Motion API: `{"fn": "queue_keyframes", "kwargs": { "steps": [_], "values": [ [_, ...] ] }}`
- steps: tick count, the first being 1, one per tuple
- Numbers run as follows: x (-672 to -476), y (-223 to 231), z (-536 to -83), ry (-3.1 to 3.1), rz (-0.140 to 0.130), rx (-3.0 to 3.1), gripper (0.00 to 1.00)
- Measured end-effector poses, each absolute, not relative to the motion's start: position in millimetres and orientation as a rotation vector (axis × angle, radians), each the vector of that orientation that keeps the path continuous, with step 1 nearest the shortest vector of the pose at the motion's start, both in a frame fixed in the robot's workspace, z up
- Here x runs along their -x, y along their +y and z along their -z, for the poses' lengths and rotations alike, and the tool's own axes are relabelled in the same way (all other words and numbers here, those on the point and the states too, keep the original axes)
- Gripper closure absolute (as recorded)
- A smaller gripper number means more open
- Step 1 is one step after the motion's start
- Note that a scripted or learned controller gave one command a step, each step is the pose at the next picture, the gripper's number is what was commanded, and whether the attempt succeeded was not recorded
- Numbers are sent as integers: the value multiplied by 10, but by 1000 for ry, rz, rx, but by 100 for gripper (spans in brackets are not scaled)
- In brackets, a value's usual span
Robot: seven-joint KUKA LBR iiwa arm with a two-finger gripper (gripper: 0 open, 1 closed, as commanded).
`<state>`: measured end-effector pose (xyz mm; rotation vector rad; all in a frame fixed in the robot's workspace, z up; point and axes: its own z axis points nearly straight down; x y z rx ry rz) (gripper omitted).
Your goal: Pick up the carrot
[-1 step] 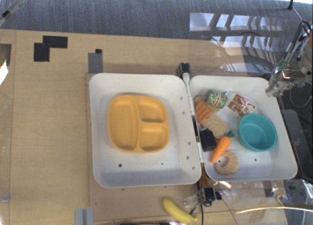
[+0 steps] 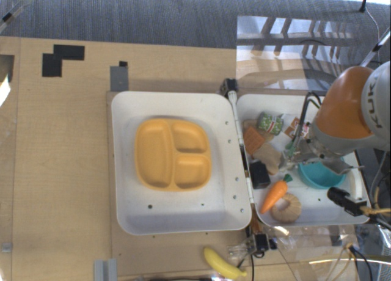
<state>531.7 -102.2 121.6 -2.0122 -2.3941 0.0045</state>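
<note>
Orange carrot (image 2: 274, 195) lies in the right bin (image 2: 360, 183), in its near-left part, tilted with the green top toward upper right and the tip toward the bin's near-left corner. Its lower flank sits just beside, perhaps touching, a tan ring-shaped bun (image 2: 287, 209). A black block (image 2: 259, 175) lies just up-left of the carrot, and a blue bowl (image 2: 320, 176) lies to its right. Farther back are a brown slab (image 2: 254, 137) and a green packet (image 2: 270, 123). The left bin (image 2: 128, 170) holds a yellow divided plate (image 2: 173, 153). A banana (image 2: 223, 264) rests on the bench outside the bins.

The arm (image 2: 348, 110) reaches in from the right. The gripper (image 2: 292, 153) hangs over the middle of the right bin, back from and right of the carrot, with nothing seen between its tips; the view is too small and cluttered to tell how wide it stands.

Likely hazards, judged from this layout: the gripper is offset from the carrot, so a straight descent would probably land between bowl and block. The carrot's taper invites slip if gripped near the tip. Its slant demands wrist rotation; closing along its length would push it aside. The bun crowds one side, so a finger could land on it, or both could be caught together. The nearby bin wall limits approach from the left.
</note>
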Motion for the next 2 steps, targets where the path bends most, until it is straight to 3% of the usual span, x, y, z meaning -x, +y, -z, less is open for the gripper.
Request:
{"fn": "queue_keyframes", "kwargs": {
  "steps": [1, 2],
  "values": [
    [-5344, -897, -932, -2259, 11, 2188, 0],
    [-4971, -875, -946, -2386, 28, 2079, 0]
  ]
}}
